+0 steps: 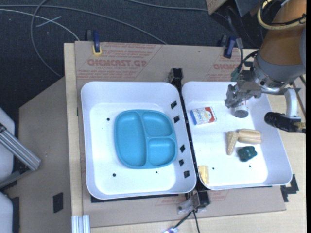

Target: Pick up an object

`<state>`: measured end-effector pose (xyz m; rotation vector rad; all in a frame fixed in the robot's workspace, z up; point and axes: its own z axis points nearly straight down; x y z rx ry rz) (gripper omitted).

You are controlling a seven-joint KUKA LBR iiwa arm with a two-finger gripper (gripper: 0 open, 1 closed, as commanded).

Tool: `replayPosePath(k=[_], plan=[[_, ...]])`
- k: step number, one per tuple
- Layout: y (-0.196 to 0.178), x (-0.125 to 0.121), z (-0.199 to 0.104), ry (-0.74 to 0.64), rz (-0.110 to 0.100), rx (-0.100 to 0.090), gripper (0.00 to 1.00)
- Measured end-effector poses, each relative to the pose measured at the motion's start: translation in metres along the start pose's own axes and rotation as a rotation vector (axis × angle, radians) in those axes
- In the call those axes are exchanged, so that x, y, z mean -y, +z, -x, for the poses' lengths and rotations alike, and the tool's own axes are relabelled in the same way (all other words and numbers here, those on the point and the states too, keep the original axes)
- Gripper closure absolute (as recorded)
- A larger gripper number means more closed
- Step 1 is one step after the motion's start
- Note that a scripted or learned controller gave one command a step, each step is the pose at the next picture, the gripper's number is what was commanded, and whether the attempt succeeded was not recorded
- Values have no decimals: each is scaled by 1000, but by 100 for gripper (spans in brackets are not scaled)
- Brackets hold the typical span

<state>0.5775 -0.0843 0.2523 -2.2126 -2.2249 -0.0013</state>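
Note:
My gripper point(239, 109) hangs over the far part of the right bin point(272, 174), pointing down, to the right of a small white packet with red and blue print point(202, 115). Nearer the front of that bin lie a tan wedge point(231, 142), a cream block point(250, 136) and a dark green lump point(246, 153). A small yellow piece point(203, 173) rests at the bin's front left corner. Nothing shows between the gripper's tips.
The left bin point(97, 178) holds a blue divided plate point(145, 138). Black clips run along the seam between the bins point(181, 130). A black cylinder point(284, 122) juts in at the right edge near the right bin. Clamps and cables lie beyond the board.

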Motion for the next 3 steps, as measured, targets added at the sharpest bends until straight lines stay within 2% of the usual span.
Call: replayPosePath(k=[1,2,3], plan=[[15,15,-48,1,-3,0,100],[10,24,-105,-2,-1,-1,100],[28,37,-150,1,-3,1,100]])
